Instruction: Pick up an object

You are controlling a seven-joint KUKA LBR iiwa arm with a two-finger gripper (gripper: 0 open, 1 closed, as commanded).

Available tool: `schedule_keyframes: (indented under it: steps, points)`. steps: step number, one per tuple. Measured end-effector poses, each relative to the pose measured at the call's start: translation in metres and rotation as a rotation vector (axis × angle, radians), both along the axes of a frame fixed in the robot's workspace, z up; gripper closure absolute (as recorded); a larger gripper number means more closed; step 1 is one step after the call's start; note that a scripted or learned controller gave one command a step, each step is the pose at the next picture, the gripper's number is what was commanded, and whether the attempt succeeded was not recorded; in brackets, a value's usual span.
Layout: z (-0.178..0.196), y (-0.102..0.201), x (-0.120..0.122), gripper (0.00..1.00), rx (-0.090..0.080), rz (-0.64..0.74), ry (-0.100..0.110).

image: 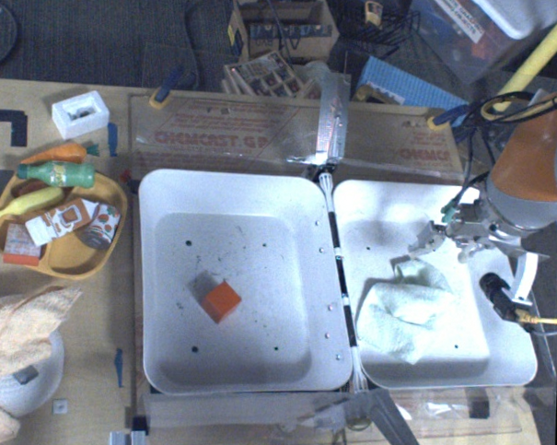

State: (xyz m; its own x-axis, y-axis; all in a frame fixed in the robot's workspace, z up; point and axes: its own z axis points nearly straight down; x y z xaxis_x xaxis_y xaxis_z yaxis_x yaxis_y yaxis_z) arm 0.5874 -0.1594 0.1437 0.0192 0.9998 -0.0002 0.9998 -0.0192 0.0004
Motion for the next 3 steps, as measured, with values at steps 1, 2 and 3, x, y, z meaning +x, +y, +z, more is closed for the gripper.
schedule_keyframes:
  steps: [1, 2, 3]
  points:
    - [-0.056, 0.02, -0.004, 0.0, -0.002, 0.047, -0.007]
    - [-0.044, 0.018, -0.003, 1.0, -0.002, 0.042, -0.012]
    - [-0.044, 0.019, -0.003, 0.0, -0.002, 0.043, -0.012]
